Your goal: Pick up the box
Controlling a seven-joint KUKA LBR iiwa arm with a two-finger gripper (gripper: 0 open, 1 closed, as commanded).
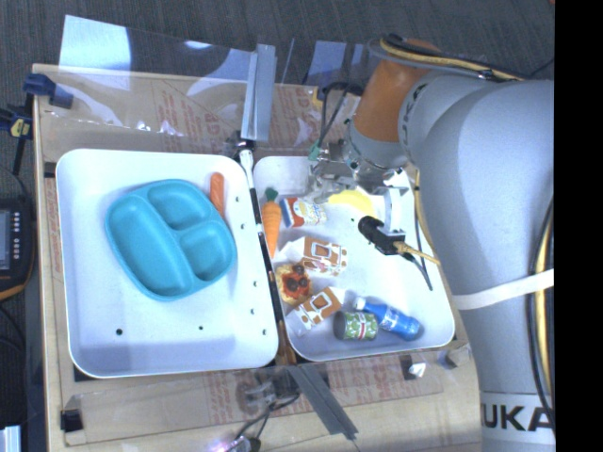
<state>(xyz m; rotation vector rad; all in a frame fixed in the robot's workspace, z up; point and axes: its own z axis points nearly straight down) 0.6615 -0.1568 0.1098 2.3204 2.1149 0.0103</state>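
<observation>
Two small orange-and-white patterned boxes lie in the right bin (429, 332): one box (323, 255) near the middle, the other box (320, 306) closer to the front left. My gripper (327, 182) hangs over the far end of this bin, above a small red-and-white container (301, 213) and beside a yellow item (353, 201). It is well behind both boxes, and nothing shows between it and them. The grey arm with its orange band (386, 102) covers the bin's far right corner.
The right bin also holds a carrot (271, 219) along its left wall, a flat red-topped item (295, 279), a green can (355, 326) and a blue bottle (396, 321). In the left bin (85, 328) are a blue divided plate (170, 236) and a small orange piece (218, 192).
</observation>
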